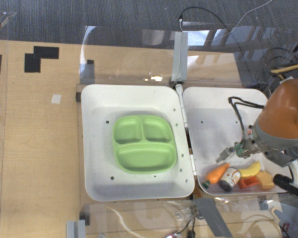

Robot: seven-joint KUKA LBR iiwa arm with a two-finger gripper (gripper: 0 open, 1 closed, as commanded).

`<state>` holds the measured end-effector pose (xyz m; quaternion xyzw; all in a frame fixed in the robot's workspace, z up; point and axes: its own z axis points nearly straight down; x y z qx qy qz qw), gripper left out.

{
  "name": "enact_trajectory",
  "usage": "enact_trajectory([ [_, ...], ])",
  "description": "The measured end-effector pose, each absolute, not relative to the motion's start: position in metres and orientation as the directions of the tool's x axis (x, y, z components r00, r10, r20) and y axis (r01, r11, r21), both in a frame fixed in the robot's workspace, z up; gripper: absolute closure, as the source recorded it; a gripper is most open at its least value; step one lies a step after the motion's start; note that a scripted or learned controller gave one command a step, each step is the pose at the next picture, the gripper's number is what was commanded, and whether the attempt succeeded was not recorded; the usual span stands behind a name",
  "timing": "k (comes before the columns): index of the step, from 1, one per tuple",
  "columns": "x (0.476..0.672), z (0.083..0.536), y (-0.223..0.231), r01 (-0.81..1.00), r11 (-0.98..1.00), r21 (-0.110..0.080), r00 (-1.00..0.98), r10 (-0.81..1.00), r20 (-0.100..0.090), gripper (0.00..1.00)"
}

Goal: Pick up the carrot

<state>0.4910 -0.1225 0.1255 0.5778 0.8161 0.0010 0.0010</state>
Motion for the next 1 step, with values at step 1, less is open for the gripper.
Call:
enact_trajectory([
  [1, 0.4982, 0.1627, -0.1199, 0.932, 0.361, 0.004, -0.361, 0.932, -0.002, 0.0],
])
